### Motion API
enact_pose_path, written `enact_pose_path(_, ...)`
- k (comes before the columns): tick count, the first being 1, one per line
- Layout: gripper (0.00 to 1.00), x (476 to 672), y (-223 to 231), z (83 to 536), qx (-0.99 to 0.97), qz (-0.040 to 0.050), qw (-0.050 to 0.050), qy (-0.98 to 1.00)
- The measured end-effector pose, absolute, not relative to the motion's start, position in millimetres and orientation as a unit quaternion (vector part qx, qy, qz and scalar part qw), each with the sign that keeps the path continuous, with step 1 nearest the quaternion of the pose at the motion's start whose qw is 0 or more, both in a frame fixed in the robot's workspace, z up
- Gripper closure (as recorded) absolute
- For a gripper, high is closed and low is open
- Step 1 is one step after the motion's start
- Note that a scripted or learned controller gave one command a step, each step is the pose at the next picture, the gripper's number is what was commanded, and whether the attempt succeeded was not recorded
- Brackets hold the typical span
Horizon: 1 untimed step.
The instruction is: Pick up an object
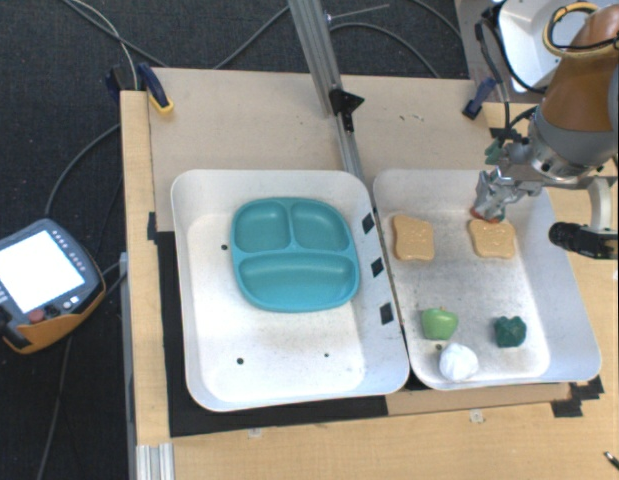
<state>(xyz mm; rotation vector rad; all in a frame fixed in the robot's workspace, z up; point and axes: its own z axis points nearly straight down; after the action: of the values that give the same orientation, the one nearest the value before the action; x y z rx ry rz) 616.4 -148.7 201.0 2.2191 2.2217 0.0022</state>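
My gripper hangs low over the far side of the right bin, right at the far edge of a tan bread slice. Its fingertips seem to touch that slice's top edge. A second tan bread slice lies to the left in the same bin. Nearer the front sit a green apple-like piece, a dark green broccoli-like piece and a white round object.
The left bin holds a teal divided plate. A metal pole rises behind the bins. A tablet-like pendant lies off the bench at left. Blue clamps sit on the bench's far corners.
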Motion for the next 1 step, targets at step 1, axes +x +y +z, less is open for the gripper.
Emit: enact_pose_path(1,1.0,614.8,-93.3,215.6,0.705,0.0011,-0.001,0.709)
